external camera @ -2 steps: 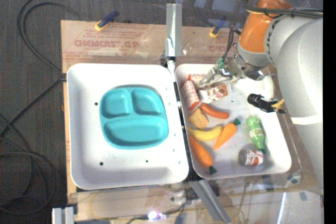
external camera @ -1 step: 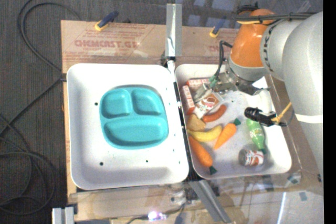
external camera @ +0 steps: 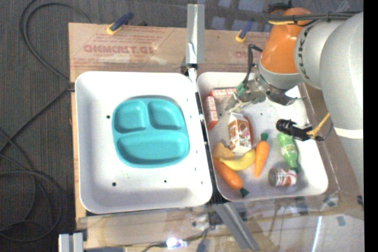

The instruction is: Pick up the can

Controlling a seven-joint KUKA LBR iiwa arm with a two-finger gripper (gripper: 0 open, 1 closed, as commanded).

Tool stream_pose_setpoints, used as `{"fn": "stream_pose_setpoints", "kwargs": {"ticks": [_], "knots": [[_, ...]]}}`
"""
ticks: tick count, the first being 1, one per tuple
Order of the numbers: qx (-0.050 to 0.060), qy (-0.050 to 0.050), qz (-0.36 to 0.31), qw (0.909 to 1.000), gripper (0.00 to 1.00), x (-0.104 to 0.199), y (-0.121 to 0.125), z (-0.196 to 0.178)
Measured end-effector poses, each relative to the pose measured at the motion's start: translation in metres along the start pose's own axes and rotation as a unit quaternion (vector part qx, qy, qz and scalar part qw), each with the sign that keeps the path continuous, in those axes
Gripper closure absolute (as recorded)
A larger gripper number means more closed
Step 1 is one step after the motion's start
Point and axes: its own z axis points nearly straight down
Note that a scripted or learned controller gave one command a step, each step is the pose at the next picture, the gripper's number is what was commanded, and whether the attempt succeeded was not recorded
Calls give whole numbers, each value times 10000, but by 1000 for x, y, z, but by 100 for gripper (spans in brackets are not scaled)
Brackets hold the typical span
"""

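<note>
The can (external camera: 282, 177), silver and red, lies on its side in the near right corner of the right bin (external camera: 316, 186). My gripper (external camera: 238, 98) hangs over the far part of that bin, above a red and white box (external camera: 224, 94) and just beyond a brown carton (external camera: 239, 131). It is well away from the can, up and to the left of it in the view. Nothing can be seen held in it.
Around the can lie a green bottle (external camera: 288, 149), two carrots (external camera: 261, 156) (external camera: 229, 174), a banana (external camera: 237, 160) and a red packet (external camera: 211, 110). The left bin (external camera: 94, 186) holds a teal divided tray (external camera: 152, 130). The arm's grey body (external camera: 336, 62) looms over the bin's right side.
</note>
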Motion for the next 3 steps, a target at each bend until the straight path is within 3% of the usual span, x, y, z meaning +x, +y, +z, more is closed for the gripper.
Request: {"fn": "stream_pose_setpoints", "kwargs": {"ticks": [1,2,3], "knots": [[13,-10,798,9968,100,69,8,-127],[25,-12,662,9978,100,112,42,-77],[10,6,-2309,9730,100,210,24,-122]]}}
